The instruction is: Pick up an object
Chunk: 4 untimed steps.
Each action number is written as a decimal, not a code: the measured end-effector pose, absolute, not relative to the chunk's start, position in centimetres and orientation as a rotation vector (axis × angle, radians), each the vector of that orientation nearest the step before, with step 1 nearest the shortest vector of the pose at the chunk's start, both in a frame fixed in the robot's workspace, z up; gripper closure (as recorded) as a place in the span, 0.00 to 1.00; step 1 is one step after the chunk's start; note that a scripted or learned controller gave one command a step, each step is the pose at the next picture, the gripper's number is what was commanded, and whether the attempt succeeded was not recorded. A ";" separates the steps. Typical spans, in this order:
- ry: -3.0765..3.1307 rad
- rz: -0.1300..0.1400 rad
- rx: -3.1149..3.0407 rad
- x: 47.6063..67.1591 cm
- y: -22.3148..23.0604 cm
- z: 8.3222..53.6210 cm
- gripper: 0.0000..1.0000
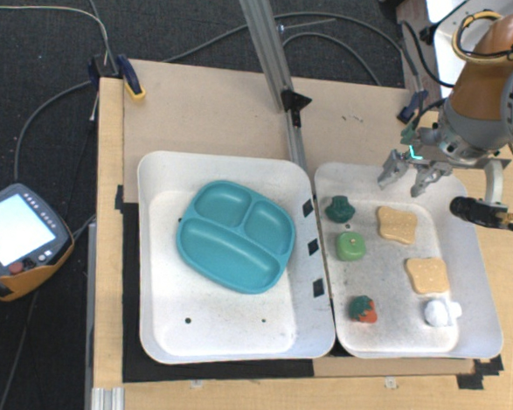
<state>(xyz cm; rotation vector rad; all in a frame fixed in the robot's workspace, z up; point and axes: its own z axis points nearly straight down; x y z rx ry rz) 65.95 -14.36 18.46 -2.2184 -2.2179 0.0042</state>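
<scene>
Arm up over the far edge of the right bin, nothing in its grip.
Left bin (pixel 156 324) at centre frame carries a teal divided plate (pixel 236 235). Right bin (pixel 474 285) holds two tan toast pieces (pixel 397 224) (pixel 427 275), a green round piece (pixel 351 247), a dark green piece (pixel 338 209), a red-and-green piece (pixel 363 310) and a small white object (pixel 437 313). Upper right, the gripper (pixel 409 177) hangs with fingers spread apart, just above the upper toast, touching none of it.
</scene>
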 end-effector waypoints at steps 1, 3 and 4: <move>-2.222 0.000 -2.220 66.1 -14.4 18.7 0.00; -2.221 0.004 -2.218 65.9 -14.5 9.3 0.00; -2.227 -0.002 -2.223 66.2 -14.6 10.9 1.00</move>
